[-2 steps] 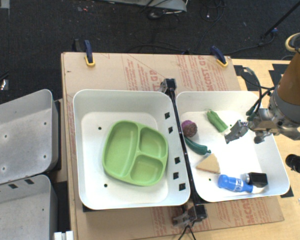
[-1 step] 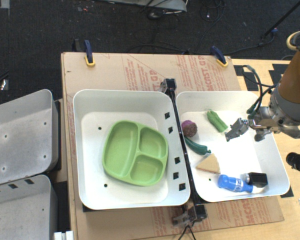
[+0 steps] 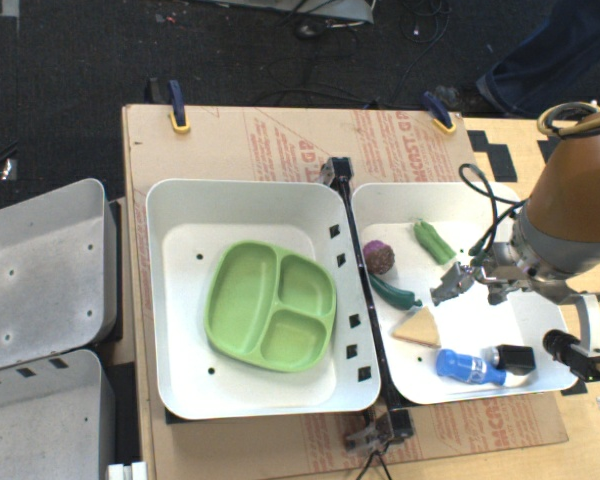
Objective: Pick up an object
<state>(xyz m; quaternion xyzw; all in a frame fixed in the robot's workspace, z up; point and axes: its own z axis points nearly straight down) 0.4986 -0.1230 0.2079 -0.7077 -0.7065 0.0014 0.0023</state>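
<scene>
In the right bin (image 3: 500,193), a green pod (image 3: 434,241) lies near the far wall, its long axis slanting from upper left to lower right. The end effector (image 3: 450,289) hovers just below it over bare bin floor, fingers apart and holding nothing. A purple ball (image 3: 379,257), cheese wedge (image 3: 418,328) and blue bottle (image 3: 470,367) crowd the left and near edges. The left bin (image 3: 170,208) holds a green tray (image 3: 271,305) on the brown counter (image 3: 260,138).

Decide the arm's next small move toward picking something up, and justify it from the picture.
Probably lower the gripper toward the tan wedge, which lies just below-left of it in the right bin. The wedge sits apart from the blue bottle, giving room.
</scene>
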